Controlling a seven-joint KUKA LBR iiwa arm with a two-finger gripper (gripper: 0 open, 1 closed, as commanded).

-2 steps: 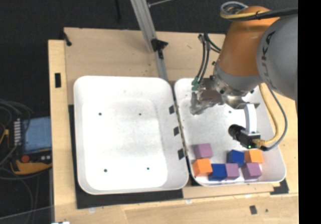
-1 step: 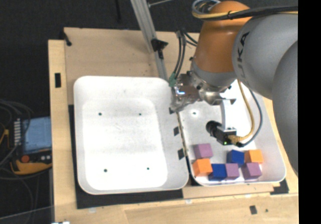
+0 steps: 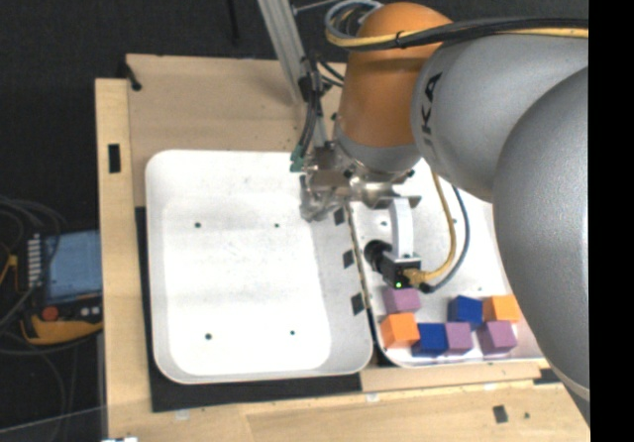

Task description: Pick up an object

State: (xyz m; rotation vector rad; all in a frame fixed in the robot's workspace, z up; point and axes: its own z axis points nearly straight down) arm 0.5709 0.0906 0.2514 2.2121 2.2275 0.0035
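Lower right of frame: coloured blocks [image 3: 451, 326] bunch in the right bin's [image 3: 428, 361] near corner, all resting. Farther up, at centre, the gripper [image 3: 325, 194] hangs near the bins' shared edge, likely lining up a reach. I cannot tell whether it is open.

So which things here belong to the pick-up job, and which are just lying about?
Job: small orange cubes, small blue cubes, small purple cubes, right shallow white bin holding them, end effector.
Lying about: left shallow white bin, blue box left of the bench.
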